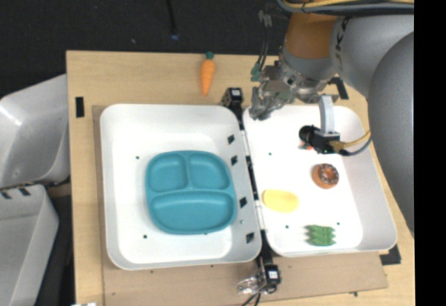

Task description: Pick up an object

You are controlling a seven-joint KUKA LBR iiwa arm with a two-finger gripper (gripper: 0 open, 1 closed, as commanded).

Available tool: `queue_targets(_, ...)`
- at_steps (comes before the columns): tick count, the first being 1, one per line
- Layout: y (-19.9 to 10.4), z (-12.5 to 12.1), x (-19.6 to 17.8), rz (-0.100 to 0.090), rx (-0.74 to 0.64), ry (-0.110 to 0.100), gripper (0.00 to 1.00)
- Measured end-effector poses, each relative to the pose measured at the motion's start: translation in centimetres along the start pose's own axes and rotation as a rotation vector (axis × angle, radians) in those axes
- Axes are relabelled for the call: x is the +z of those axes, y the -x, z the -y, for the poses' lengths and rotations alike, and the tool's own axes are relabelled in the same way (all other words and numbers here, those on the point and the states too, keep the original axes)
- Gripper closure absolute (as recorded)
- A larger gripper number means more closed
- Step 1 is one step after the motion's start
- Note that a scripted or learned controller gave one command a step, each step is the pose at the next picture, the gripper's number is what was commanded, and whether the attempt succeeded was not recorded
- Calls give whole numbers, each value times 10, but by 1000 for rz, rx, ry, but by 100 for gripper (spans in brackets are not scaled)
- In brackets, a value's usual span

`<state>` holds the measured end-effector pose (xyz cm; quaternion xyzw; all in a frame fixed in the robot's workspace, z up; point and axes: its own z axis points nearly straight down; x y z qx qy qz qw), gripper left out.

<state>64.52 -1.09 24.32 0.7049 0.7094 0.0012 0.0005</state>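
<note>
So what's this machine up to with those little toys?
The grey and orange arm reaches in from the right, its tool low over the far corner of the right bin. That bin holds a yellow piece, a green one and a brown one, all untouched. The left bin holds a blue tray.

Arm (376,54) cut off at 3 o'clock edge. Right bin (348,242) far wall hidden behind wrist at 12 o'clock. Gripper (263,108) blurred.
</note>
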Motion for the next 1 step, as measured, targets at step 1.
queue_targets(1, -56, 5, -1, 0, 0, -3, 100)
